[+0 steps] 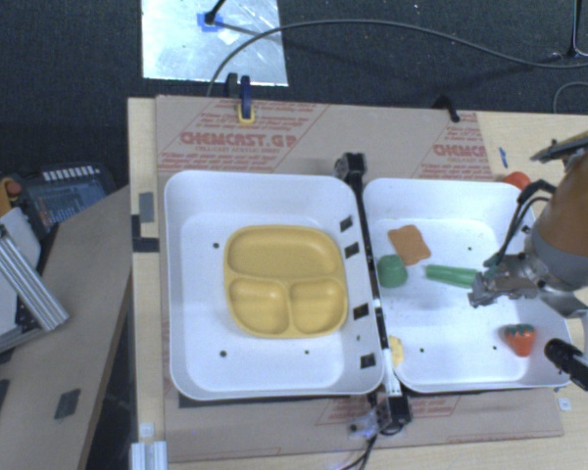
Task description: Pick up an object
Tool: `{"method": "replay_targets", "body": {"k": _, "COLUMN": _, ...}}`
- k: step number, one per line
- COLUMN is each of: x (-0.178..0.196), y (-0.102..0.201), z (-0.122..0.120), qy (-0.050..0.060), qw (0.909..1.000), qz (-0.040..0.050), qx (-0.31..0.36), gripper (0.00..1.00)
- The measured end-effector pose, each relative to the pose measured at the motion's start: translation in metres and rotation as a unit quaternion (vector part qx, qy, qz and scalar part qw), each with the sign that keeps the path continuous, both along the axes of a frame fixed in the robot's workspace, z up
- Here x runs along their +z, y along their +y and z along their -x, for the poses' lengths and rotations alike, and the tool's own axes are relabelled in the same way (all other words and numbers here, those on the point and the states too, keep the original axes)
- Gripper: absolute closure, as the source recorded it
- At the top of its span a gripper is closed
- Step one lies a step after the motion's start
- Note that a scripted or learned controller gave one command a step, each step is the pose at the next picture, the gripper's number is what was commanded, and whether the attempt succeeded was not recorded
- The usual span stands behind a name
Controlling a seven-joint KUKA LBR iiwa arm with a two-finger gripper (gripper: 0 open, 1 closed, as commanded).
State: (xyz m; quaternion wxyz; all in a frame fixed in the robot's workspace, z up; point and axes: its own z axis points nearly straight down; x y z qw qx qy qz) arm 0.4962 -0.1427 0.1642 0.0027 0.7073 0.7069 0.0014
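The gripper (482, 292) is hovering in the right bin (441, 375), apparently targeting the green object (451, 275) just left; its finger state is proving unreadable.

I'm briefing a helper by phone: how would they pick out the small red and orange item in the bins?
Start at the right-hand shallow white bin, the one without the yellow divided plastic tray. Go to its near right corner, below the robot's hand. There lies the small red-orange strawberry-like toy with a green top, alone, apart from the flat orange square piece and the green items up the bin.
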Motion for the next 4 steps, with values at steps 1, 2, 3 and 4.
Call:
{"method": "replay_targets", "body": {"k": 1, "x": 0.054, "y": -0.001, "z": -0.002, "qy": -0.001, "qw": 1.0, "qz": 0.0002, "qx": 0.002, "gripper": 1.0}}
{"method": "replay_targets", "body": {"k": 2, "x": 0.046, "y": 0.052, "z": -0.009, "qy": 0.002, "qw": 1.0, "qz": -0.0021, "qx": 0.005, "gripper": 1.0}}
{"method": "replay_targets", "body": {"k": 3, "x": 0.057, "y": 0.108, "z": -0.027, "qy": 0.002, "qw": 1.0, "qz": -0.0021, "qx": 0.006, "gripper": 1.0}}
{"method": "replay_targets", "body": {"k": 4, "x": 0.06, "y": 0.157, "z": -0.027, "qy": 0.002, "qw": 1.0, "qz": -0.0019, "qx": 0.005, "gripper": 1.0}}
